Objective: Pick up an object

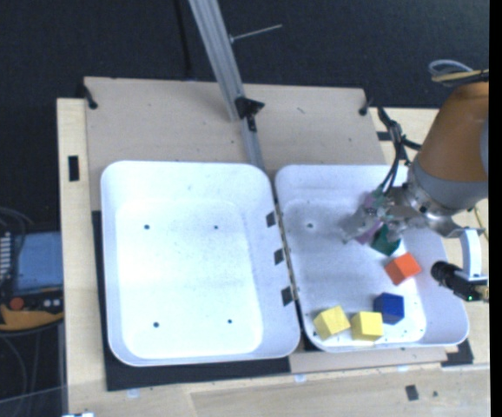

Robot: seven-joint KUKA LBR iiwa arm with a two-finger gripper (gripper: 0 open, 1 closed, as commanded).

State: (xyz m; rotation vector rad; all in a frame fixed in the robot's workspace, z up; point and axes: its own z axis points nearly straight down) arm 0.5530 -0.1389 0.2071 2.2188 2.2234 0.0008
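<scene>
end effector [374,224] is hanging low in the right bin [320,189], its fingers blurring together with a green block [383,241] right beneath, so i cannot tell whether they are parted or closed. orange block [402,268] is sitting just below-right of it, blue block [390,307] further down, and two yellow blocks [348,323] are lying side by side near the front rim.

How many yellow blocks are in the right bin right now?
2, side by side at the near edge of the right bin: one yellow block and a second just right of it. The arm may hide more.
</scene>
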